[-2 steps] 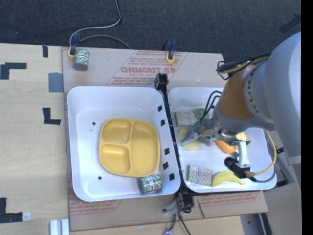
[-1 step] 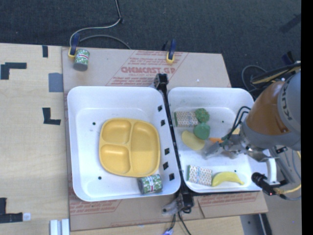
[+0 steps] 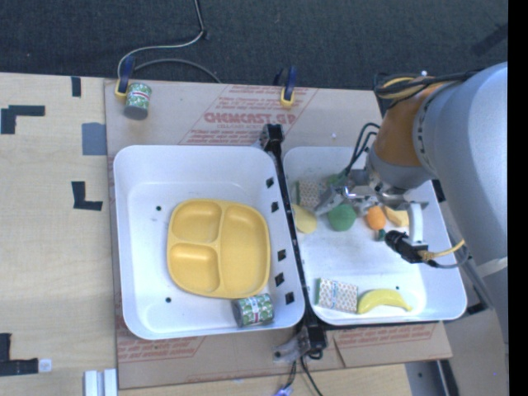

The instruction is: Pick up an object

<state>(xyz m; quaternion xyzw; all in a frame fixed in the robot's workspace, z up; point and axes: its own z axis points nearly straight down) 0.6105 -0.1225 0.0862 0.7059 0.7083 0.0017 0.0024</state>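
camera view, looking down at a slant: in the right bin a round green object lies near the bin's far left part, with the gripper directly over it on its far side; i cannot tell whether the gripper is wide, narrow, or touching the green piece. just right of the green object sits a small orange ball-like item, with a pale yellow piece beside it. to the green object's left, against the divider, lies a yellow lemon-shaped item, and a patterned square packet lies just beyond that. at the near side of the same bin a yellow banana rests next to a second patterned packet.

the left bin holds a yellow divided plate in its middle and a small green-labelled can lying on its side at the near right corner. another small can stands on the cardboard beyond the left bin. the grey arm with its orange band comes in from the right.
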